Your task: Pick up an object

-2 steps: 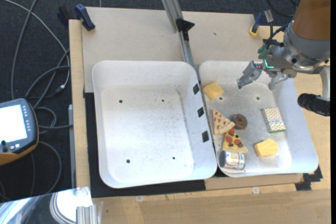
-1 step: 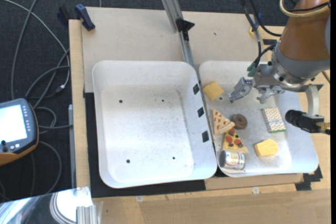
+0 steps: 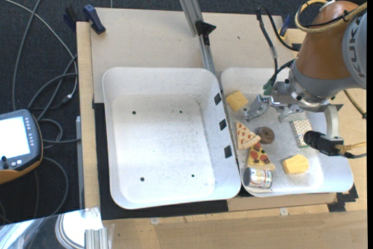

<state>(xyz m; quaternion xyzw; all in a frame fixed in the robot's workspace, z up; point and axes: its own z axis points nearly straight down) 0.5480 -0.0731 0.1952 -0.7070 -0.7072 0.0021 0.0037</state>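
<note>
Jaws: can't tell if apart or together. Gripper (image 3: pixel 258 107) low in right bin (image 3: pixel 338 182), beside yellow cheese block (image 3: pixel 236 101). Pizza slice (image 3: pixel 246 137), brown cookie (image 3: pixel 266 135), can (image 3: pixel 258 178) lie near.

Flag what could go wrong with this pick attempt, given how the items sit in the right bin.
1. Items crowd together: the pizza slice, brown disc and second slice nearly touch, so the gripper might nudge neighbours or grab two.
2. The can lies on its side at the bin edge; it may roll if bumped.
3. The yellow block sits close to the bin wall, leaving little finger room.
</note>
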